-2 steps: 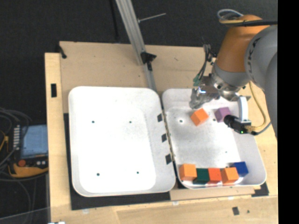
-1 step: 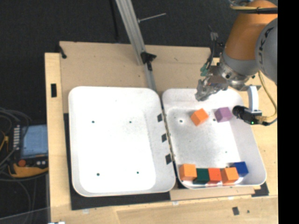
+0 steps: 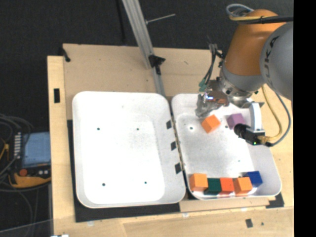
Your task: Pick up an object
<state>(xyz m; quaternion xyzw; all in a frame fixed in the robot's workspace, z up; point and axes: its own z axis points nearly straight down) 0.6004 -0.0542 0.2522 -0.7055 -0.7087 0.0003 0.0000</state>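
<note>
From above we see a pale wooden tabletop [image 3: 113, 68] on dark floor, bearing a left bin [image 3: 123, 147] and a right bin [image 3: 222, 152]. The gripper [image 3: 206, 104] hangs over the right bin, just above an orange cube [image 3: 211, 124]; we cannot tell its state.

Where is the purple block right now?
The purple block sits in the right bin, near its far end, just right of the lone orange block and under the robot's wrist.
</note>
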